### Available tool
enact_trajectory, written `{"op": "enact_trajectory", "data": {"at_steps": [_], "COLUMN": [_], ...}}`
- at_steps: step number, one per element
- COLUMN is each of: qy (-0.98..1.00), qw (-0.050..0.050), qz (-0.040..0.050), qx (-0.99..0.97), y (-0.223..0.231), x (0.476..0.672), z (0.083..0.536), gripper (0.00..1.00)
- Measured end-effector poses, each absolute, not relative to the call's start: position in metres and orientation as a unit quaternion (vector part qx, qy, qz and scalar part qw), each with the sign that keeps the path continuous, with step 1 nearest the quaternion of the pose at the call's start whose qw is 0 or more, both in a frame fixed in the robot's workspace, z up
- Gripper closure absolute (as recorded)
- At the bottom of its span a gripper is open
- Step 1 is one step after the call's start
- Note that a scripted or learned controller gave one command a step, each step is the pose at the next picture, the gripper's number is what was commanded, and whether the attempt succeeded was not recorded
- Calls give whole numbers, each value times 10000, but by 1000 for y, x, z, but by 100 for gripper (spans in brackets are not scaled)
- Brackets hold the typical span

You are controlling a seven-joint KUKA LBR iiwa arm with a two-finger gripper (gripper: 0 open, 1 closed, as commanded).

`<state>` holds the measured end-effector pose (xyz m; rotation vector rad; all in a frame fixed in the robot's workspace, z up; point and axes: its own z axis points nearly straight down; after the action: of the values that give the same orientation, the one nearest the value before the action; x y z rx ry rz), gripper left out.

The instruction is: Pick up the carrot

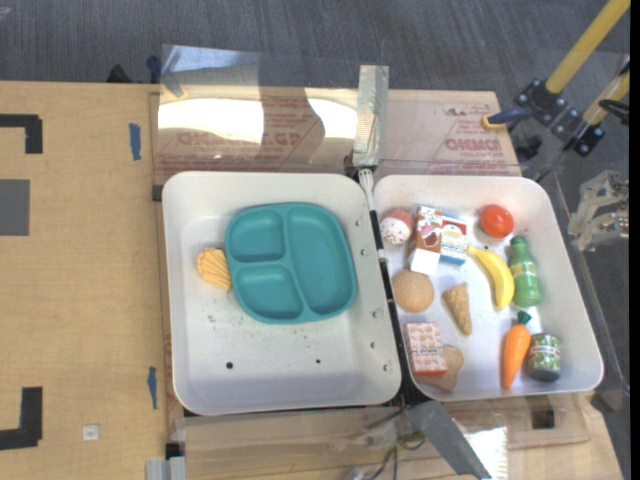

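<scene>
The carrot [514, 354] is orange with a green top. It lies almost upright in the picture near the front right corner of the right bin [575, 298], its green end pointing to the back. A small dark green jar [545, 356] touches its right side. The pale grey gripper [598, 213] hangs at the right edge of the camera view, just outside the right bin's rim, behind and to the right of the carrot, with nothing seen in it.
Around the carrot in the right bin lie a banana [495, 276], green bottle [523, 273], tomato [495, 220], cartons [440, 242], cone [457, 306], bun [412, 290] and red box [425, 348]. The left bin [190, 348] holds a teal divided plate [290, 261] and a shell-shaped cookie [213, 266].
</scene>
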<state>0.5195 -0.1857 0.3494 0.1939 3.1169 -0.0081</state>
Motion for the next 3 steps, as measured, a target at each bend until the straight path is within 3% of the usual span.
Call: {"op": "enact_trajectory", "data": {"at_steps": [1,2,3], "qy": [9914,9913,9837], "qw": [22,23,-7], "qz": [-12,-6,17], "qx": [-1305,-1317,-1798], "y": [-225,-224,-222], "x": [480,481,486], "z": [346,346,255], "gripper": [100,0,0]}}
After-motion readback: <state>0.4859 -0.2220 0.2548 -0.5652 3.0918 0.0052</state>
